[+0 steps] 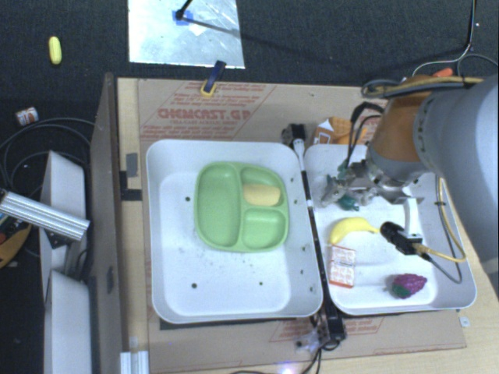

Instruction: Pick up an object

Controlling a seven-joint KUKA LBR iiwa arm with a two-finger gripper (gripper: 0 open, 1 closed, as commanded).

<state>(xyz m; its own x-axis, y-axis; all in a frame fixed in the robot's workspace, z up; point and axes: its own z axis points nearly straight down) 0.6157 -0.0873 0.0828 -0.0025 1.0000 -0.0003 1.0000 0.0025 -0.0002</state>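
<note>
My gripper (343, 192) is low in the upper left part of the right bin (456, 291), with the grey arm coming in from the right above it. A small teal thing (348, 203) lies right at the gripper's tip; I cannot tell whether they touch. A yellow banana (352, 227) lies just below the gripper. Further down are a red and white packet (341, 266) and a purple bunch of grapes (408, 284).
The left bin (175, 279) holds a green divided plate (226, 209) with a yellow piece (262, 195) in its upper right compartment. An orange-brown thing (334, 131) sits at the right bin's far edge. The divider between the bins runs close to the gripper's left.
</note>
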